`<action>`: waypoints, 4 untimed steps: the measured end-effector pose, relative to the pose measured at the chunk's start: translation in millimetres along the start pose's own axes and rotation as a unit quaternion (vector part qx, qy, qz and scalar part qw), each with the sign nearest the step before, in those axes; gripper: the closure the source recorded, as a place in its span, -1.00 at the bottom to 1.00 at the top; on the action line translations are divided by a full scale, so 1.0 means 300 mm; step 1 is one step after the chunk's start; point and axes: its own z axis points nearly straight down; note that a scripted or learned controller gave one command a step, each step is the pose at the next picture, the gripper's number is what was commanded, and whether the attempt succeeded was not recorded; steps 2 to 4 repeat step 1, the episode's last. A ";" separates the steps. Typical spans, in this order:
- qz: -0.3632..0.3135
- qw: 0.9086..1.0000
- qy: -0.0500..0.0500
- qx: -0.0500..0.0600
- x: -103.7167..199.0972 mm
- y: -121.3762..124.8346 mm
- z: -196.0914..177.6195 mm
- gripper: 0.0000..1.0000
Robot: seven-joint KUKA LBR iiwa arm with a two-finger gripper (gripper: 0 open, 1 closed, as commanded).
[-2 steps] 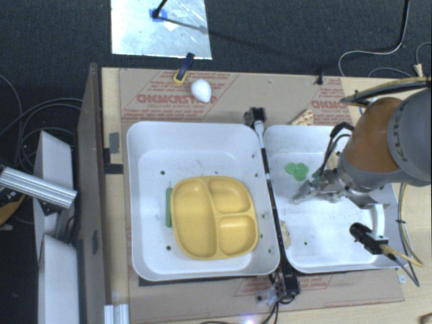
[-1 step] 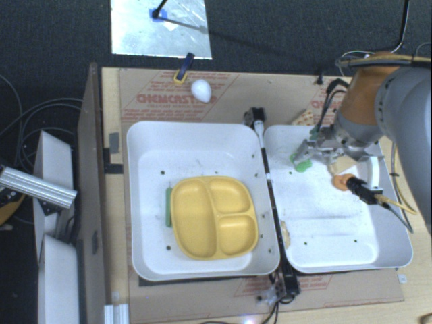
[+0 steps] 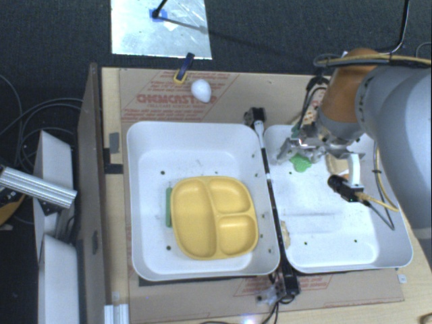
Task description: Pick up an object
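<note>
In the left bin (image 3: pixel 145 181), toward its near edge, a yellow divided plate (image 3: pixel 214 216) is lying flat, with a thin green strip (image 3: pixel 168 206) showing along the plate's left side. Just beside the left bin, across the black divider (image 3: pixel 268 181) between them, the right bin (image 3: pixel 337 241) is sitting with its near half bare white. Toward the far corner of the right bin, close to the divider, a small green object (image 3: pixel 302 164) is resting on the floor. The gripper (image 3: pixel 302 148) is hanging directly over that object, at its far side and seemingly touching it; whether it is spread or pinching the green object cannot be told, since the wrist is covering it. Beyond the left bin, on the cardboard (image 3: pixel 223 93), a white egg-like ball (image 3: pixel 201 90) is lying beside a small blue and yellow item (image 3: pixel 183 69).
</note>
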 end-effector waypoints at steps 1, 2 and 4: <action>0.001 1.000 0.000 -0.002 -0.008 0.002 -0.037 1.00; 0.001 1.000 0.000 -0.002 -0.008 0.002 -0.037 1.00; 0.001 1.000 0.000 -0.002 -0.008 0.002 -0.037 1.00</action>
